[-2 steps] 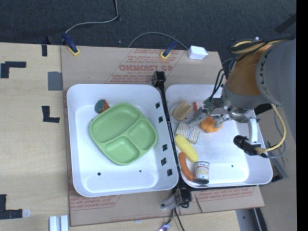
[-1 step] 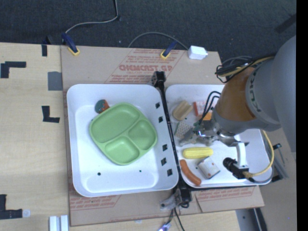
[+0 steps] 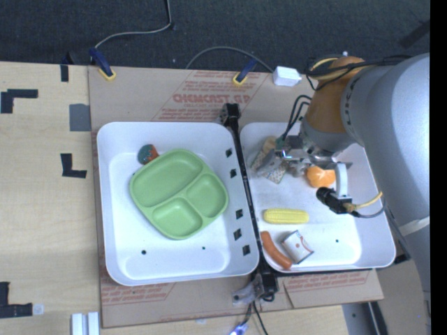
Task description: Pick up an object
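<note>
- Right now I see the gripper (image 3: 274, 160) low over the right white bin (image 3: 363, 253)'s far-left corner; whether it is spread, I cannot tell.
- Nearer me, the yellow corn cob (image 3: 285, 217) lies with its long axis left-right.

Dark carpet (image 3: 279, 12) runs across the far side, a thin cable (image 3: 165, 12) trailing over it. Nearer, the pale wooden bench (image 3: 42, 243) spreads out to the left, marked with black tape pieces (image 3: 70, 166). A brown cardboard sheet (image 3: 202, 96) with red printing lies on the bench, held at its far edge by yellow-and-blue clamps (image 3: 103, 66). Light is even and soft.
</note>
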You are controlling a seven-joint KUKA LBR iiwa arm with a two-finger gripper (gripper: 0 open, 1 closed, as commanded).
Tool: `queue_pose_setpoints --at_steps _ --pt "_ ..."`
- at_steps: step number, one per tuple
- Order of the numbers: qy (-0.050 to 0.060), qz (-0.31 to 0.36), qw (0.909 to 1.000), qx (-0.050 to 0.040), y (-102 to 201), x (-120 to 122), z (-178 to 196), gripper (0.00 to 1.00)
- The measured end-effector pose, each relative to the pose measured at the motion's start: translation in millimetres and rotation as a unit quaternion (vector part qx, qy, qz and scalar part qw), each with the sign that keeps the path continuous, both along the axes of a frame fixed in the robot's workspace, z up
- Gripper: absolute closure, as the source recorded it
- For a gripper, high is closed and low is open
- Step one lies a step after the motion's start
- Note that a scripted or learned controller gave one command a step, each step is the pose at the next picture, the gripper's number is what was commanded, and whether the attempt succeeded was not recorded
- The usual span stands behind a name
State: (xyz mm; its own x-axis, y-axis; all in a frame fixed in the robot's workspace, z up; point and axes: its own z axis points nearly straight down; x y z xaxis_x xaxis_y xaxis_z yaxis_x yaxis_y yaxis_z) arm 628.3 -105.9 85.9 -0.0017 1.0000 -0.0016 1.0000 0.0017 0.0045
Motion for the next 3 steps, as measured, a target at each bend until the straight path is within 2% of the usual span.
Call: queue_pose_setpoints --at_steps 1,2,3 --pt "0.028 -0.006 0.9996 0.0035 -1.2 27.0 -4.3 0.00" --pt "0.030 -0.007 0.9995 0.0016 0.3 28.9 -4.8 0.00" --pt "0.031 -0.007 0.9995 -0.0007 -1.6 28.3 5.0 1.00"
